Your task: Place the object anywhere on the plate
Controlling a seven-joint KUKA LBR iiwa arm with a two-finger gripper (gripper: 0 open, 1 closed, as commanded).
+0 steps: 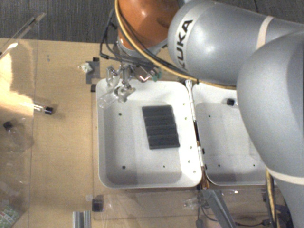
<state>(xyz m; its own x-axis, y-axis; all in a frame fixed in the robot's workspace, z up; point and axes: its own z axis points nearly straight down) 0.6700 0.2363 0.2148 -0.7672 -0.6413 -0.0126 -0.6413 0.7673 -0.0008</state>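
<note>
Over the far left corner of the left bin (122, 144) hangs the gripper (119, 88), spread or pressed together I cannot tell, a dark ribbed slab (161, 126) lying flat mid-bin, a small black piece (230, 101) in the right bin (228, 144).

Light is coming evenly from overhead; I am seeing the left bin (142, 175) rendering bright white with soft grey shading along its inner walls. Strong glare is washing out the wooden bench (19, 84) at far left. The arm (228, 37) is catching broad highlights on its grey shell and casting a dim shadow across the right bin (232, 146). Focus is looking slightly soft throughout, with mild grain in the dark floor.
</note>
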